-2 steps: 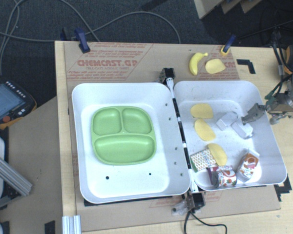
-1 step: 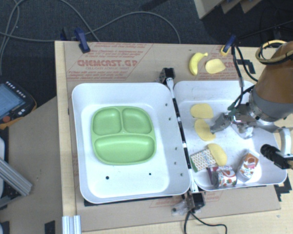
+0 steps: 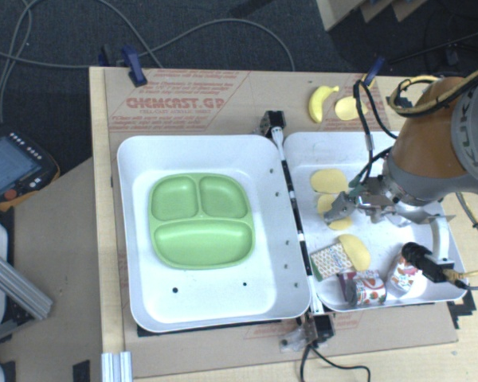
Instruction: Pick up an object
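**Gripper and bins, seen from above.** The gripper (image 3: 344,206) hangs low over the upper-left part of the right bin (image 3: 327,139). It is carried by the arm (image 3: 430,153), which reaches in from the view's right. We cannot tell how far the gripper is open: it is small and dark, and it merges with the grey wrist behind it. We see nothing clearly held in it.

Its tip lies just beside two yellow pieces, the left scrap (image 3: 325,204) and the lower scrap (image 3: 340,223). We cannot tell whether it touches either one.

**Hidden or unclear.** The arm covers much of the right bin's right side. Along the bin's near edge several things crowd together: a checkered packet (image 3: 328,259), a red-and-white cup (image 3: 372,290), and between them a dark item (image 3: 348,283) that we cannot identify. A second cup (image 3: 404,278) is partly covered.

On the desk (image 3: 175,98), beyond the bin, lies a banana (image 3: 322,102). A yellow lump (image 3: 346,108) beside it is crossed by a cable.

**Candidate objects.** The task names no single thing. The two scraps lie nearest the gripper. A yellow disc (image 3: 328,181) lies just above them, and a yellow oval (image 3: 354,251) lies near, below the gripper. The packet and the cups lie farther toward the near edge. A green plate (image 3: 201,220) sits in the left bin (image 3: 135,213), well apart from the gripper.
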`<state>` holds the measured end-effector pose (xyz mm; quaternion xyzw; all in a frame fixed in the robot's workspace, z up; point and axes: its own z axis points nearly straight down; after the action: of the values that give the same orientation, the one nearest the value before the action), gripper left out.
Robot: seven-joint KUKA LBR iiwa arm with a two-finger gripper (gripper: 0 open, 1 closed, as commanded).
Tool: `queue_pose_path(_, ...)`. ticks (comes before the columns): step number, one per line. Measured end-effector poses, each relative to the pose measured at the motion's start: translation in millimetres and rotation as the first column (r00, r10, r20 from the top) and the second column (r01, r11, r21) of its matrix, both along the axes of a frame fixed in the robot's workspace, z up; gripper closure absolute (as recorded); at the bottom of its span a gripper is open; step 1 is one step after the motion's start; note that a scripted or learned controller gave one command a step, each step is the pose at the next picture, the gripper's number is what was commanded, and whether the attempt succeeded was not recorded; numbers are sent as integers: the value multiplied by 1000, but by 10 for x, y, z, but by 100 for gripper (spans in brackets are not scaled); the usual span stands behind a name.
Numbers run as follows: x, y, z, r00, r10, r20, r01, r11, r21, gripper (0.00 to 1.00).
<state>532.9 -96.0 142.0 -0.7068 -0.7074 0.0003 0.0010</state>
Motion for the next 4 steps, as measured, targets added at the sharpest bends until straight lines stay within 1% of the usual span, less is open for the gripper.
queue_pose_path(1,121,-87,-531,1000,-1,-1,1,1000,0,0)
queue_pose_path(2,396,-82,-575,1000,0,3,0,1000,-2,0)
queue_pose_path(3,400,-80,-476,1000,0,5,0,1000,-2,100)
queue_pose_path(4,399,-80,-478,1000,0,4,0,1000,-2,0)
